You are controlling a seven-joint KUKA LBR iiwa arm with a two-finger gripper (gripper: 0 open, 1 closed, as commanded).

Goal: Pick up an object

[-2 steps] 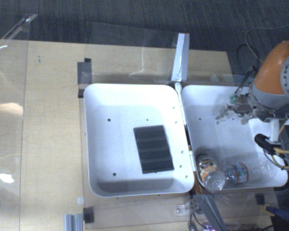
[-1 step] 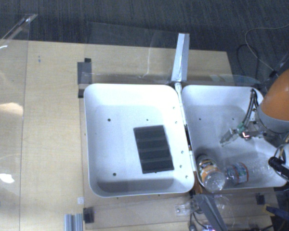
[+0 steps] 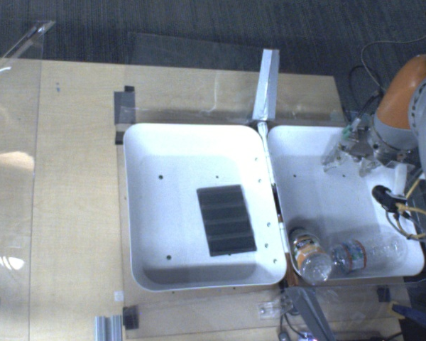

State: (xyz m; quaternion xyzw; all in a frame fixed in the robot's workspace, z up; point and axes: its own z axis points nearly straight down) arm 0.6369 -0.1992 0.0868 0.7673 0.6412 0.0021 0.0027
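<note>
A dark ribbed rectangular pad (image 3: 227, 220) lies flat in the middle of the left bin (image 3: 145, 190). In the right bin (image 3: 319, 204), along its near wall, lie two clear plastic bottles: one with an orange label (image 3: 307, 250) at the near left corner and one with a bluish label (image 3: 353, 254) just right of it. My gripper (image 3: 349, 163) hangs over the far right part of the right bin, well away from the bottles. Its fingers (image 3: 333, 159) stand apart, open, with nothing between them.
A metal divider post (image 3: 266, 84) rises behind the seam between the bins. The arm's orange band (image 3: 405, 94) and a black cable loop (image 3: 389, 199) hang over the right bin's right side. A clear panel covers the bench at left.
</note>
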